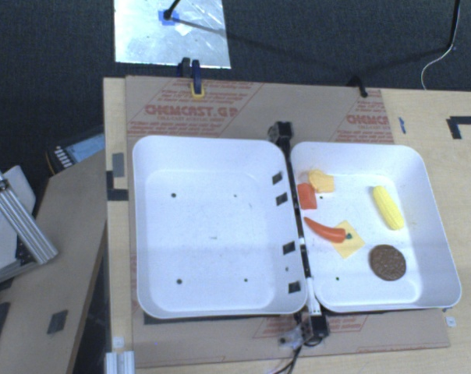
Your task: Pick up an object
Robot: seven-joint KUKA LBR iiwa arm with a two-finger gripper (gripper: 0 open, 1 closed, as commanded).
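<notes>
**Six small items lying in the right-hand bin**

Two shallow white plastic bins are set side by side on a cardboard-covered bench (pixel 243 104); the left bin (pixel 146 232) shows its white floor marked by a few small dark dots; the right bin (pixel 434 232) holds all the items.

Taken from the middle of the right bin, a yellow corn cob (pixel 387 207) is seen at about 2 o'clock, lying lengthwise and near the right wall but apart from it; a round brown textured disc (pixel 387 262) is found at 4 o'clock, just below the cob and apart from it; bare floor is left between the disc and the front rim.

A pale yellow wedge (pixel 322 181) is placed at 10 o'clock, with an orange-red block (pixel 306 195) just beside it, close to the dividing edge between the bins; a curved orange-red pepper (pixel 325 229) lies at 8 o'clock, its tip resting on a flat yellow square slice (pixel 348 241); open floor is left at 12 o'clock and along 6 o'clock.

The state of the gripper's jaws cannot be told.
</notes>
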